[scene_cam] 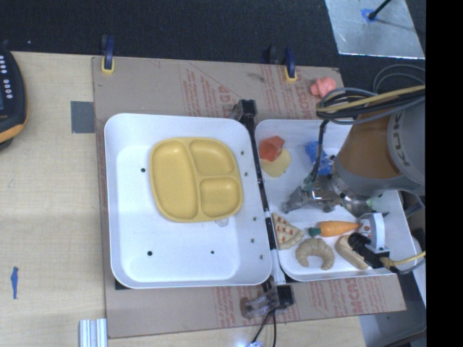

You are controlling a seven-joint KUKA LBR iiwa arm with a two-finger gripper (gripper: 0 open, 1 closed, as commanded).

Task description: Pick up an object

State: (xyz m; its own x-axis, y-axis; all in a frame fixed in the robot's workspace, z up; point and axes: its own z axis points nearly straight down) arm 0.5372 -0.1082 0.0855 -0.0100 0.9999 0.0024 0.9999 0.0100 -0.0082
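While the metal fingers (298,198) hang spread and empty in the right white bin (298,132), you should lower them squarely over the nearby waffle-patterned toy pizza slice (286,232) before closing.

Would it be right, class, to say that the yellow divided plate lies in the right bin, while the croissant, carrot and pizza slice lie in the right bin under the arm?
Not quite. The camera view shows the yellow divided plate in the left bin, not the right. The croissant, carrot and pizza slice do lie in the right bin, under the arm.
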